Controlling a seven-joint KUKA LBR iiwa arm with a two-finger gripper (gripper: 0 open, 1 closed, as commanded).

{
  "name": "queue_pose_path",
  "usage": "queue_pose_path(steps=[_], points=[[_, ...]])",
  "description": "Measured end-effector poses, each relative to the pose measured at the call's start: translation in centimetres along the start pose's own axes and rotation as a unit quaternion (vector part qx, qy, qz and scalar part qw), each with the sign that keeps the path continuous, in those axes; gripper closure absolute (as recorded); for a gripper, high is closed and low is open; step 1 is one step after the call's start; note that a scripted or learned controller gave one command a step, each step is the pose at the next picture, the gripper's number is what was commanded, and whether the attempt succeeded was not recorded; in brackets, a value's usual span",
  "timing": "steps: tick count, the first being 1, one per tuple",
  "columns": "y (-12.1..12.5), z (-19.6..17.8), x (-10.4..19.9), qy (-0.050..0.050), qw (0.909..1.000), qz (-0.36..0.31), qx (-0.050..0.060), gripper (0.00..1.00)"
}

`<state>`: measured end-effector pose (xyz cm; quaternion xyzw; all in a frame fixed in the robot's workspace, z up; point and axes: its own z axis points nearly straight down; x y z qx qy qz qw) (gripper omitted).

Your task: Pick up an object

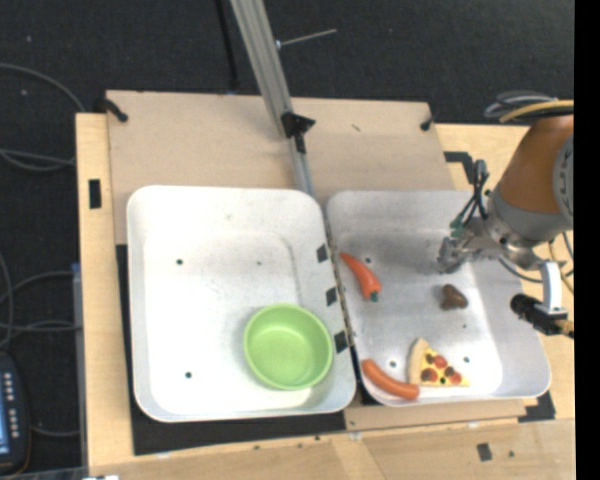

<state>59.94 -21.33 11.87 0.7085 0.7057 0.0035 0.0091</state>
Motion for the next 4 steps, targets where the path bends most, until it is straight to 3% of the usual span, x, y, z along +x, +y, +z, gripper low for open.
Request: queue_pose_path(steps=[1, 2, 4], points=[[-0.7, -5.8, 0.0, 0.003, 1.0, -0.001, 0.005, 1.0], [-0.5, -8.8, -0.1, 0.004, 1.0, -0.004, 0.006, 1.0], [0.5, -8.6, 9.9, 0.005, 0.9999, -0.006, 0.008, 1.0]])
